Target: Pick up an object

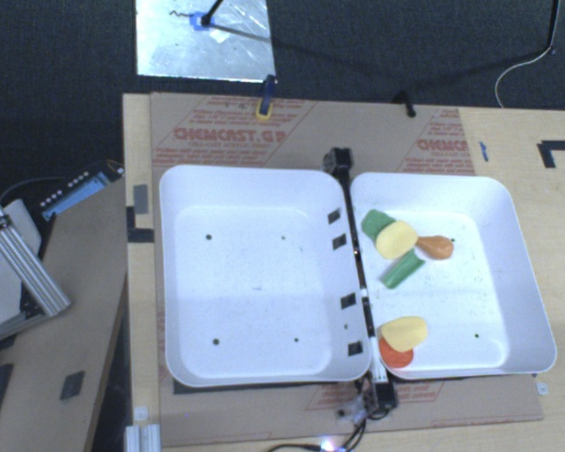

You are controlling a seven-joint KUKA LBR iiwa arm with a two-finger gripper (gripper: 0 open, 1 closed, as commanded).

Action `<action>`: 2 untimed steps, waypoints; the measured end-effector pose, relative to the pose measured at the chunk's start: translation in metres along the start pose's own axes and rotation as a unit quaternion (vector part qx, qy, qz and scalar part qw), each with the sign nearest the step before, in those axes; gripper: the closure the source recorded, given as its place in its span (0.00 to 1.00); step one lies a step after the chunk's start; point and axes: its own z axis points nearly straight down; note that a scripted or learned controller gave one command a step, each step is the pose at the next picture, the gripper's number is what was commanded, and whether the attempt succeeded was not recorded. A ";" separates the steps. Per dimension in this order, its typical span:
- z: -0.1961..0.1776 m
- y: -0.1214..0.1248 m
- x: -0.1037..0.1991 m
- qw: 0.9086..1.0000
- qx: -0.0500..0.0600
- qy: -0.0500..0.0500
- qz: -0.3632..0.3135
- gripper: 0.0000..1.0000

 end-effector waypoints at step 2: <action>0.000 0.002 -0.004 1.000 0.000 0.000 0.000 1.00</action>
